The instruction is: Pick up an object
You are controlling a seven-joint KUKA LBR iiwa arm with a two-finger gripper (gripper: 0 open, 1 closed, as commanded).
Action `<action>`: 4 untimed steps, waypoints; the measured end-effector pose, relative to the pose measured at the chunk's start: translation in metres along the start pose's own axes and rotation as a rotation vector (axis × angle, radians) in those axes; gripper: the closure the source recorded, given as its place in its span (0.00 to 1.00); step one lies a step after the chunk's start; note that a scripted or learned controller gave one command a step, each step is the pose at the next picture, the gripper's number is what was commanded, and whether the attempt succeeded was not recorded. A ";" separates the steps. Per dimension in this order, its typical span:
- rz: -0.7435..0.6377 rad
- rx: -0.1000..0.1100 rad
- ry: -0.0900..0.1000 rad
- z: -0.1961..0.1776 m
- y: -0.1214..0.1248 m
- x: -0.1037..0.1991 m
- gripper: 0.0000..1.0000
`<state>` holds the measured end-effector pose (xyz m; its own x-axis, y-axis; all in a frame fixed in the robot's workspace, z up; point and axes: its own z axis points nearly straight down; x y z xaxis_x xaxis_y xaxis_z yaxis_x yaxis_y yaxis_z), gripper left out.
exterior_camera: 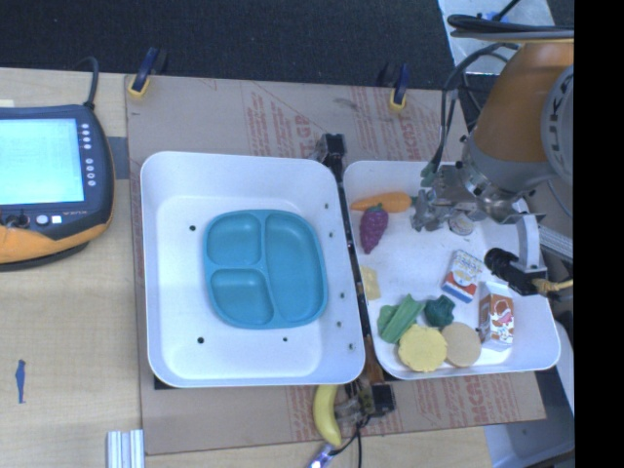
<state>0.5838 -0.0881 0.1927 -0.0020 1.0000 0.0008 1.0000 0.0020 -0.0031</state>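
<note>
Claw point(436, 213) over right bin's top, grip state unclear, carrot point(382, 203) just left, apart

Bright, even overhead light. The left bin point(175, 349) glares near-white, with soft shadow along its inner walls. Far background is dark. Detail is slightly soft throughout; small items blur.

teach pendant point(49, 178), blue clamps point(144, 69), banana point(328, 415)
</note>
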 end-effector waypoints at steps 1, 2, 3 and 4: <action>0.000 0.002 0.000 0.001 -0.001 0.000 0.00; -0.004 0.004 -0.001 0.055 0.027 -0.004 0.00; -0.004 0.000 -0.001 0.101 0.066 -0.003 0.00; -0.005 -0.002 -0.001 0.100 0.073 -0.006 0.00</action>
<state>0.6566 -0.0942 0.0922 -0.0070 1.0000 -0.0004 1.0000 0.0070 -0.0012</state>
